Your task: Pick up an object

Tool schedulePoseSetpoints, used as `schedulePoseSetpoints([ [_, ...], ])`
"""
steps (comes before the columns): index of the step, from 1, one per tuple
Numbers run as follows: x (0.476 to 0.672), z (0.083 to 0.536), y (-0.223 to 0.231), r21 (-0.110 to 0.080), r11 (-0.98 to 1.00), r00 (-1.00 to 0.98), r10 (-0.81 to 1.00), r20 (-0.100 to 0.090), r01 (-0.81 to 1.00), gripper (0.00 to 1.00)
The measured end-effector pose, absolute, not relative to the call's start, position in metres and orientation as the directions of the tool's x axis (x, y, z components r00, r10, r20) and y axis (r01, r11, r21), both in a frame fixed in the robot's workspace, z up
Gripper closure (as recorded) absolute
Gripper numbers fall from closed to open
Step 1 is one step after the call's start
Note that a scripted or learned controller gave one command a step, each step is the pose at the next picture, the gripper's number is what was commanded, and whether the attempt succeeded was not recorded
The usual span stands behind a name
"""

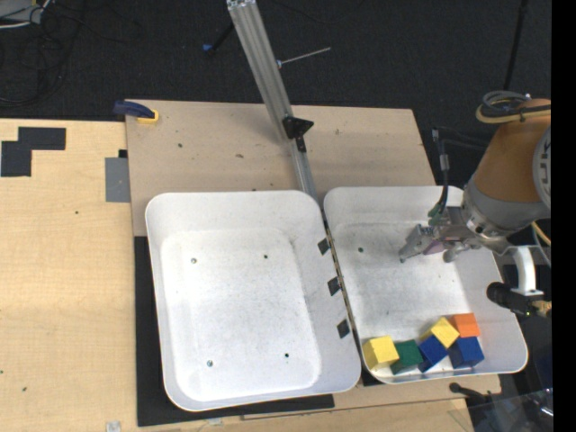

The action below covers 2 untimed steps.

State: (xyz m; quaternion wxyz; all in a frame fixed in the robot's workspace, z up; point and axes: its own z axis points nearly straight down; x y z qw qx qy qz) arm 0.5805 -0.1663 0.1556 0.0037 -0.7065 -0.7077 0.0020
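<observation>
Several small blocks lie bunched in the near right corner of the right bin (378,214): a yellow block (381,349), a green block (407,356), a blue block (433,353), a second yellow block (444,333), an orange block (465,324) and a dark blue block (466,352). My gripper (430,242) hangs over the upper middle of that bin, well behind the blocks, reaching in from the right. Nothing shows between its fingers, and the view is too small to tell how they stand.
The left bin (180,219) sits beside the right one, with black clips (333,284) along the shared edge. A slanted aluminium rail (265,70) rises behind the bins. The wooden bench (234,147) extends behind and to the left.
</observation>
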Motion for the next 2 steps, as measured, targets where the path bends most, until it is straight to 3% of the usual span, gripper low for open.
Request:
schedulePoseSetpoints([
  [2, 0.582, 0.091, -0.165, -0.002, -0.001, 0.001, 1.000, 0.001, 1.000, 0.00],
])
